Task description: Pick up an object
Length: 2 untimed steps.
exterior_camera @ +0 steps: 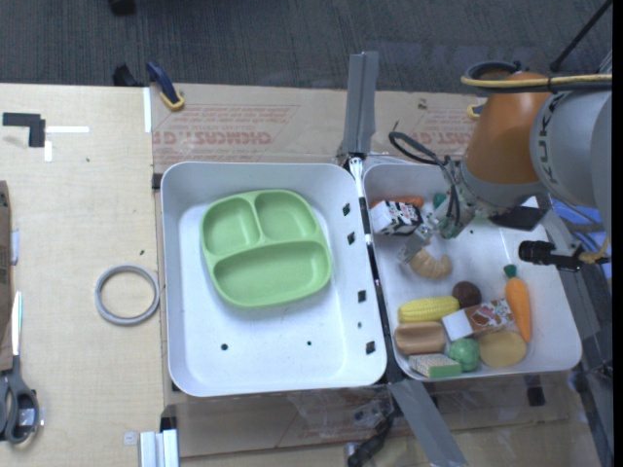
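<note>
- While the arm reaches in from the right, its gripper [440,224] hangs low in the right bin [560,343], near that bin's far left corner.
- Whether anything sits between the gripper's tips cannot be told; dark hardware blurs that spot.
- Nearest candidate: a tan bread roll [430,262], lying just below the gripper toward the near side, its long axis running roughly left to right.
- Next nearest: a small black-and-white carton [394,216], just left of the gripper beside the bin's left wall.
- Farther toward the near edge lie a brown ball [466,293], a corn cob [428,309], a hot dog [420,338], a carrot [518,305] standing lengthwise along the right wall, a yellow lump [502,347] and a green piece [464,353].
- Left bin [185,290]: holds a green divided plate [267,247], its three sections bare.
- Judgement: a short descent toward the near side would put the roll under the tips.
</note>
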Motion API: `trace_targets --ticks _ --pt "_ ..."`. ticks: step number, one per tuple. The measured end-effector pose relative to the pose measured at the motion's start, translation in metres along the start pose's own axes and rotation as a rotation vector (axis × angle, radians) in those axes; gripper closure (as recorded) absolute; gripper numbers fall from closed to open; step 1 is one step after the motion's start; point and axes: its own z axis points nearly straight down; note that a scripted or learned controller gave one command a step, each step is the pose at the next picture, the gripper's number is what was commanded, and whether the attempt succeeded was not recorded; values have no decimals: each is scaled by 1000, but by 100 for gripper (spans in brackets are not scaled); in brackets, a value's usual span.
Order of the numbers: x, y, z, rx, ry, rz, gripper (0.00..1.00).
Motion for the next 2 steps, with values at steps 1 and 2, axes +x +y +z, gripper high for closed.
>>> trace_targets --ticks 1,2 --pt "-10 -11 -9 12 -20 13 100" --pt "-5 -4 -9 4 -13 4 0"
